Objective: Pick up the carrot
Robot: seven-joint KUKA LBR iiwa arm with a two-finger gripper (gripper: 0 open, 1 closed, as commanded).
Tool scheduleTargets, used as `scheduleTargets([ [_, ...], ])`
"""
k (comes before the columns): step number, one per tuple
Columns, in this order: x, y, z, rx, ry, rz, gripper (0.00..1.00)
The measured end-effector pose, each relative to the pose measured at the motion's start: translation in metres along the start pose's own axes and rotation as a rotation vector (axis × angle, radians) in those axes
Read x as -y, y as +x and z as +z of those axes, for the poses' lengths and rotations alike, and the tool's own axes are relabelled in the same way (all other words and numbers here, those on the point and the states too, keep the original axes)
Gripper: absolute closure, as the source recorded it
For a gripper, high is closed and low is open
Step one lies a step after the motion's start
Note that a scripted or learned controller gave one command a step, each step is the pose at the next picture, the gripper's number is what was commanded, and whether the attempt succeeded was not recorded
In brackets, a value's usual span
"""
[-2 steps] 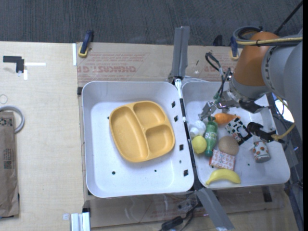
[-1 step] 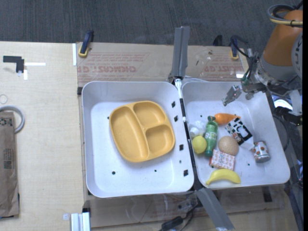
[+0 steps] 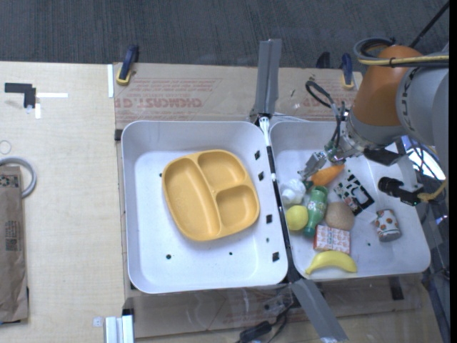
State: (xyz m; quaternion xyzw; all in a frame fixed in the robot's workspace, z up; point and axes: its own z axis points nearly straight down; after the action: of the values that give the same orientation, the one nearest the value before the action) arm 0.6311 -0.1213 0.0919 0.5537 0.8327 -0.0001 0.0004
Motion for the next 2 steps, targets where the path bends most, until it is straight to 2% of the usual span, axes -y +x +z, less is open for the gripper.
scheduleTargets([
  [1,0.062,0.012,0.000,-0.001,0.001,0.017,0.00],
  [2,0.147,-0.030,-0.089,0.001,0.000,-0.104,0.00],
])
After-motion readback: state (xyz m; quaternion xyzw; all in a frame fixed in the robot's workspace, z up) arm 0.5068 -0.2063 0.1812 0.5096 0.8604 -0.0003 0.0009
